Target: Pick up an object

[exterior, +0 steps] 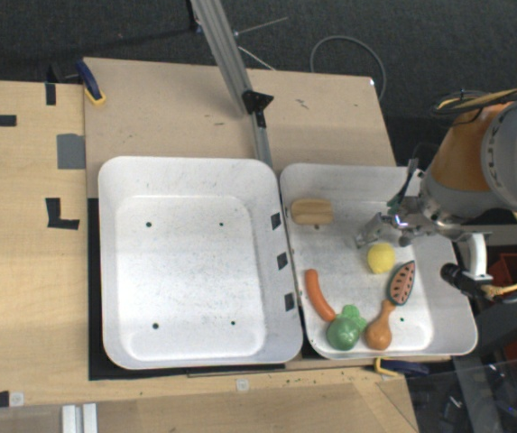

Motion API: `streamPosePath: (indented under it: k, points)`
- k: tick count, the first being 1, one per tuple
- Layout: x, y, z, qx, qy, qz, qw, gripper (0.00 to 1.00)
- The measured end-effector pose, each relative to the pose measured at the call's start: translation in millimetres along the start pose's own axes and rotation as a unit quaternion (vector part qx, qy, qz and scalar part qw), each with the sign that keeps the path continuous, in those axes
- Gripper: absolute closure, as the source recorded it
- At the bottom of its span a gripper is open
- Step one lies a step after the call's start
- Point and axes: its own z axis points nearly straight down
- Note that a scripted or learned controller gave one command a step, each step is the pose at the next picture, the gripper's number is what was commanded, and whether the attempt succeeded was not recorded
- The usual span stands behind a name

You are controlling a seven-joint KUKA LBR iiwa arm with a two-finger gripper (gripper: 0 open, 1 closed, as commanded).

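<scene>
Landmark: the shallow white plastic right bin [420, 180], one of two side by side on the pale wooden worktop [23, 242]; every place below is given from it.

Left neighbour: the shallow white plastic left bin [114, 242] touches the right bin's left wall.

Arm: the grey arm with the orange band [475, 161] comes over the right bin's right wall, likely set low so the tool can work near the floor.

Pincer: the metal pincer [380, 233] sits over the middle of the right bin's floor – whether it is open or closed I cannot tell, and nothing visible sits within it.

Candidate object: the small round yellow ball [381, 259] lies on the floor just below the pincer – by my reading the nearest thing to take.

Other contents: a tan bread-like block [311, 211] near the upper left corner; a watermelon-slice toy with a red face and green rind [401, 283] just right of the ball; an orange carrot-shaped stick [319, 295], a bumpy green broccoli-like toy [344, 327] and an orange pear-shaped piece [380, 328] along the lower wall.

Task state: judged not yet done, everything resting on the floor.
</scene>
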Motion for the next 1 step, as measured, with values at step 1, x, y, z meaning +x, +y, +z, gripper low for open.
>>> streamPosePath:
  k: [1]
  points:
    - [0.4,1.8,-13.8,-0.003,0.000,-0.001,1.0000,1.00]
